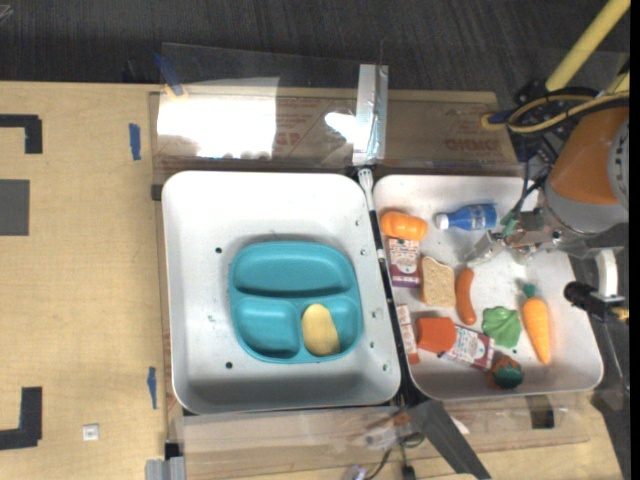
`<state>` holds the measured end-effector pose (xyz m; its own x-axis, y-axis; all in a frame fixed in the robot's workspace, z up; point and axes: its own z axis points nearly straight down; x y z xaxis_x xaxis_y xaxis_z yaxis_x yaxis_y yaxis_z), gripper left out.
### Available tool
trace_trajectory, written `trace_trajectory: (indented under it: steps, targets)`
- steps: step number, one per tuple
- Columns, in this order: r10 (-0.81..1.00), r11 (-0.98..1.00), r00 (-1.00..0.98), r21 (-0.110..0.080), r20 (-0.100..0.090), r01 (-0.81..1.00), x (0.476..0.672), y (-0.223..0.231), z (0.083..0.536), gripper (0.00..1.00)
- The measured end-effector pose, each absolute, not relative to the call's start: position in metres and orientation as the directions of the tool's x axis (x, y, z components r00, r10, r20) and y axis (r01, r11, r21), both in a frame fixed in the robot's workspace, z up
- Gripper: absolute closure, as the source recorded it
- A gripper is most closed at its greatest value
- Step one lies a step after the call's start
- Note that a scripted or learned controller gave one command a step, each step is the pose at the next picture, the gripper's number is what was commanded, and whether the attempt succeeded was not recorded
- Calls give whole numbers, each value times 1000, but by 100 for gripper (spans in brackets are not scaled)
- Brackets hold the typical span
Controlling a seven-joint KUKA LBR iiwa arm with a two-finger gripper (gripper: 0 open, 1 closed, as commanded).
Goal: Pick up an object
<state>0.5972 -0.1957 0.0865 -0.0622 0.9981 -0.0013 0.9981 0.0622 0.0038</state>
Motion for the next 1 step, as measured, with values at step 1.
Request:
trace_trajectory:
  steps: [1]
  targets:
    - [999,-45,45,5,-1,999,618,-170,86,0]
